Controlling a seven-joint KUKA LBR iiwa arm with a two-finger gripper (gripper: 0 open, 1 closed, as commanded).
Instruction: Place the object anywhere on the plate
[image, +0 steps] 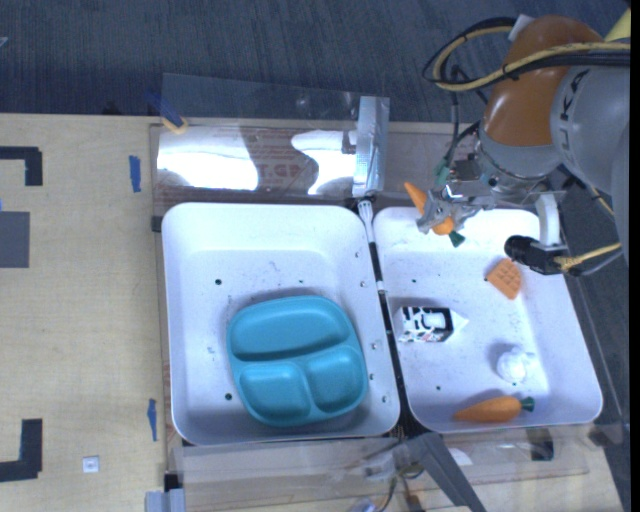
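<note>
Orange toy carrot (432, 212) sits clamped in the claw (445, 208) at the right bin's (570, 330) twelve o'clock rim; the blue plate (296, 368) lies in the left bin (200, 260).

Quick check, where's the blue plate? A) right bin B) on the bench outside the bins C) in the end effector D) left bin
D: the blue plate lies flat in the left bin, while the right bin holds the carrot and other small items.
</note>
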